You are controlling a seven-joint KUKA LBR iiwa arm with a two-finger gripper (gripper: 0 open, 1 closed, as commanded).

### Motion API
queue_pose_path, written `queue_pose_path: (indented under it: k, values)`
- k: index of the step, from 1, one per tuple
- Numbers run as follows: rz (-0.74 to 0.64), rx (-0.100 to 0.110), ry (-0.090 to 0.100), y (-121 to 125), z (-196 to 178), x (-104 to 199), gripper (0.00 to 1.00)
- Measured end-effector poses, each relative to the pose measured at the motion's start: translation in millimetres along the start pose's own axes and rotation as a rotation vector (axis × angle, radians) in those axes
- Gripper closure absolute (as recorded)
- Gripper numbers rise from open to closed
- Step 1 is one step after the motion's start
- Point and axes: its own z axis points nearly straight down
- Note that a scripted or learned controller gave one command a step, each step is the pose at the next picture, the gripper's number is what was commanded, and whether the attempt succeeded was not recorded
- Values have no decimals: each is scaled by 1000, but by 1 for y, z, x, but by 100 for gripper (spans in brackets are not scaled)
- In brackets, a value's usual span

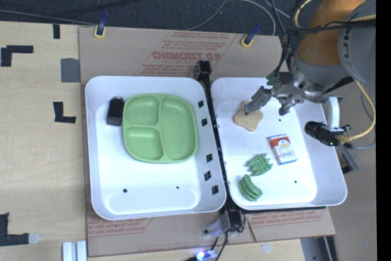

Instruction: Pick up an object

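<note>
The 2 fingers of the gripper (267,104) are spread apart, with nothing between them: one finger (253,105) reaches down to the left and its tip touches the top edge of a tan biscuit-like piece (248,120), while the other finger points down to the right and hangs over bare bin floor.

Going from the left, the left bin (101,150) holds a green plate (160,128) with 3 compartments, lying flat near the middle of the bin. A small black block (115,110) sits just beside the plate's upper left edge, touching it or nearly so.

A dark divider runs between the 2 bins. In the right bin (324,189), the tan biscuit-like piece lies in the upper left part, close under the gripper. Below it, near the middle of the bin, lies a green pea pod (259,164), and a second green pod (250,187) lies just below that, nearer the front wall. To the right of the upper pod, just beside it, is a small red and white box (283,149), lying flat and slightly turned.

The arm (333,27), grey with its orange band, enters from the upper right and bends down over the right bin's upper edge
</note>
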Motion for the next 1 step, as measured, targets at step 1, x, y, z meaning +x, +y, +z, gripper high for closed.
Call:
queue_pose_path:
  k: [1]
  values:
    - [-3, -14, -1, 3, -8, 0, 0]
